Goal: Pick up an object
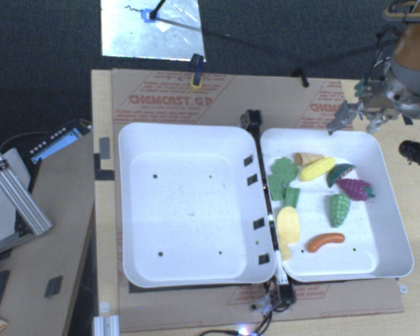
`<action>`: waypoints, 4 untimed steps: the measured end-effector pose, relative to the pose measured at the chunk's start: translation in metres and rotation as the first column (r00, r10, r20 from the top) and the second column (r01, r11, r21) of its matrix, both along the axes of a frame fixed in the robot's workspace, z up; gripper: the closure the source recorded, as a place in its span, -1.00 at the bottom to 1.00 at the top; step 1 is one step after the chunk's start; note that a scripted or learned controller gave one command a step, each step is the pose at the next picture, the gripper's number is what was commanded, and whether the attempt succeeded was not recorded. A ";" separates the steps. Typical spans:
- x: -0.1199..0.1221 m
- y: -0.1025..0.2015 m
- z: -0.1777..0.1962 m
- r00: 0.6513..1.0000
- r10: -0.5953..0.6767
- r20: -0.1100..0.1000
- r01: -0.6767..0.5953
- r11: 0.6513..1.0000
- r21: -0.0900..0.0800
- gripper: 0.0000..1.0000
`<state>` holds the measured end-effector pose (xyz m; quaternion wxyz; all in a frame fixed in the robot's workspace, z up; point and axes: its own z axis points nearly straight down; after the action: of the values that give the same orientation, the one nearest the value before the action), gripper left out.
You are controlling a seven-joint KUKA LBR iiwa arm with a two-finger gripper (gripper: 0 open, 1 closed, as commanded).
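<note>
Bench cover: a brown printed cardboard sheet [175,93] lies under both bins.
Clamp: a yellow-and-blue clip [197,72] grips the cardboard's far edge.
Floor: a shiny silver foil square [152,18] rests on dark carpet [42,47].
Left edge: an aluminium frame rail [14,191] leans diagonally.

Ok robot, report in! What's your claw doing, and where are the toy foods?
Gripper jaws open, nothing between them, above far rim of right bin. Toy foods all in right bin: corn, grapes, sausage. Nothing blocking them.
</note>
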<state>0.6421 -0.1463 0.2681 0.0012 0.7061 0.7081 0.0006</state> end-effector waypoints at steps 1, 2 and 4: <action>0.001 0.000 0.012 1.000 0.003 0.005 -0.003 1.000 0.000 1.00; 0.017 0.045 0.145 1.000 0.007 0.017 -0.007 1.000 -0.001 1.00; 0.026 -0.037 0.278 1.000 0.003 0.017 -0.003 1.000 -0.006 1.00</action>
<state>0.6680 -0.1830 0.5459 0.0093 0.7050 0.7092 0.0048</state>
